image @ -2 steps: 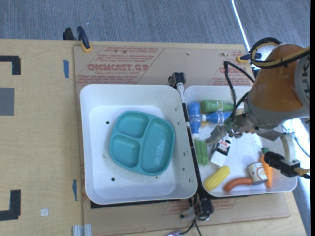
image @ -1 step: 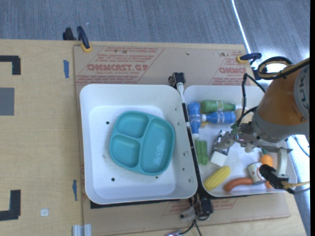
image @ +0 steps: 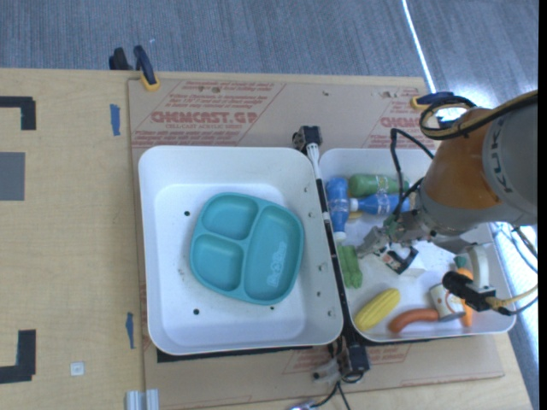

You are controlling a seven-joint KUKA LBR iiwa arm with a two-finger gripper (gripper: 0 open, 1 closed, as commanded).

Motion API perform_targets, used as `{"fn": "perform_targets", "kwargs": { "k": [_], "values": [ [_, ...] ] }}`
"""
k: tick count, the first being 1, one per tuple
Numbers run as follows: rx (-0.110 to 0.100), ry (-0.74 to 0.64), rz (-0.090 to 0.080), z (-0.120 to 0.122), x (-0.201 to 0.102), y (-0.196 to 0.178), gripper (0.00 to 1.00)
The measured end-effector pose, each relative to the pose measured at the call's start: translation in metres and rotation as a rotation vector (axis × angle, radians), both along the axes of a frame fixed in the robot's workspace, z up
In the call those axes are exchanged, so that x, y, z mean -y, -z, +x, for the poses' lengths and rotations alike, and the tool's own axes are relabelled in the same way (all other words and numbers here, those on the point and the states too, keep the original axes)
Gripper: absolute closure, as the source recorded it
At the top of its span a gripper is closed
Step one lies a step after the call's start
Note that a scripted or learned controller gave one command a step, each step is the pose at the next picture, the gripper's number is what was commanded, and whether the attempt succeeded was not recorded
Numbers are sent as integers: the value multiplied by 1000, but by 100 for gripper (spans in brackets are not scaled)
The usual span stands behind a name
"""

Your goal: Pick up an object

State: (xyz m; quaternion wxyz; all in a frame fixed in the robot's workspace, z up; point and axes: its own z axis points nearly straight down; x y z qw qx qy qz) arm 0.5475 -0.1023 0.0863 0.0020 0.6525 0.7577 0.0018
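My gripper (image: 389, 248) hangs low over the middle of the right bin (image: 479, 325), below the arm's orange band. Close to it on its left lies a green vegetable toy (image: 349, 265). A small white and black item (image: 403, 261) lies right at the gripper's tip, and whether it is gripped is unclear. Behind the gripper lie a blue bottle (image: 337, 202), a green bottle (image: 373, 183) and a clear bottle with a blue label (image: 378, 203). In front lie a yellow corn cob (image: 377, 308) and an orange-red sausage (image: 414, 319).
The left bin (image: 162, 254) holds a teal divided plate (image: 247, 248). A small white and orange toy (image: 444, 298) lies near the right bin's front right corner. Cables run over the right bin's far rim.
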Motion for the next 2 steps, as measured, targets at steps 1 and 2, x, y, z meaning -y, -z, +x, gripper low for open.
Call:
{"fn": "perform_targets", "kwargs": {
  "k": [1,2],
  "values": [
    [5,1,-2,1,1,-11,100],
    [-5,161,1,-17,-46,-147,100]
  ]
}}
